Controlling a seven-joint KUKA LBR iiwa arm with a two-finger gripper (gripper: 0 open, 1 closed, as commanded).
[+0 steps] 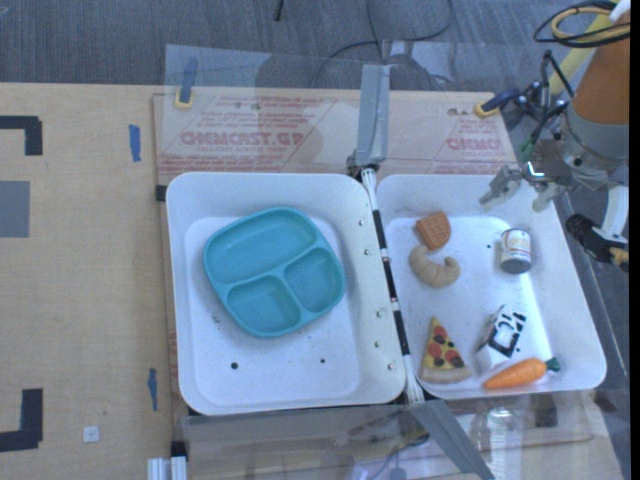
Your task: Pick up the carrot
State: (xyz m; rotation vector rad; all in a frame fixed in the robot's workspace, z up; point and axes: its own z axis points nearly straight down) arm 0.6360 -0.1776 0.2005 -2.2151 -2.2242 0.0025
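Camera view: carrot (517,373) lies at the right bin's (590,313) near corner (beside a black-and-white carton (504,334)). End effector (520,185) hovers over the far rim, fingers apart, nothing between them.

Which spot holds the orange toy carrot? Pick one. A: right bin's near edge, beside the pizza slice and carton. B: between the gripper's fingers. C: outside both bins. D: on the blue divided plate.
A: the orange toy carrot lies at the right white bin's near edge.
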